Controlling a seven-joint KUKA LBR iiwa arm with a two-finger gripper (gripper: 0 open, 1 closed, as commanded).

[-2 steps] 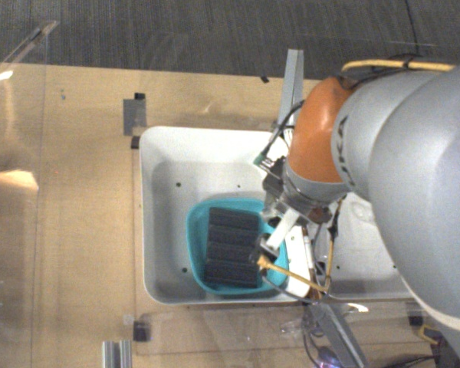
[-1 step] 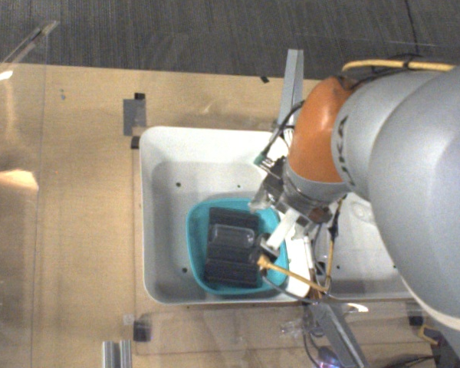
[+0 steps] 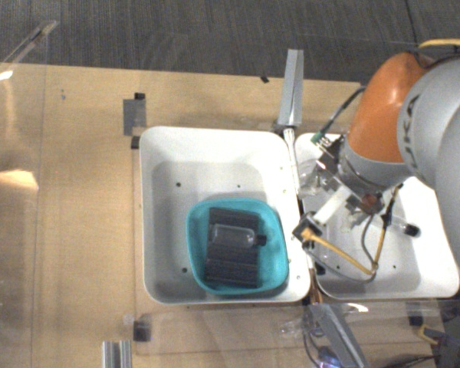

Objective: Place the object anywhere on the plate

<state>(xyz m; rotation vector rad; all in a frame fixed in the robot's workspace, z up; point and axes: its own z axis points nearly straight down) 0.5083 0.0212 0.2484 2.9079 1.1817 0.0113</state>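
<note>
Teal plate [image 3: 274, 265] sits in the near half of the left bin [image 3: 155, 205], and the black object [image 3: 231, 250] lies on it. The gripper [image 3: 327, 186] hangs over the right bin [image 3: 429, 274]; I cannot tell how far open it is.

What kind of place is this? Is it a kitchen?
Probably a robot lab, not a kitchen: there's a grey-and-orange robot arm, two white bins on a wooden bench, and a dark object lying on a blue plate.
</note>
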